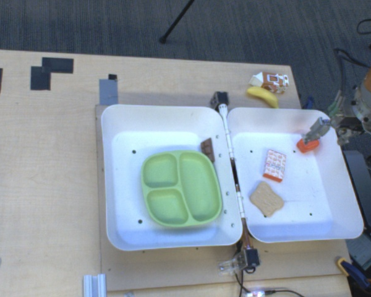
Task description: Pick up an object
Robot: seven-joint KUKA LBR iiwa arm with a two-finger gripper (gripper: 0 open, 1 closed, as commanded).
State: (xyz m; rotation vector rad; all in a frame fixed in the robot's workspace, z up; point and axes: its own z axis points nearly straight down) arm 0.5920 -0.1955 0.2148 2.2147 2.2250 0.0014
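Note:
The right bin [334,221] holds a small orange object [307,145] near its far right corner, a red and white packet [274,165] in the middle, and a tan slice of toast [266,199] nearer the front. My gripper [319,129] reaches in from the right edge and sits just above and right of the orange object, at or touching its top. The left bin [120,166] carries a green divided plate [181,188] and a small brown piece [206,146] beside the plate's far right corner.
A yellow banana [263,95] and a small printed box [272,79] lie on the bench behind the right bin. A black clamp [220,98] sits at the far end of the ridge where the bins meet. Cables hang at the front edge.

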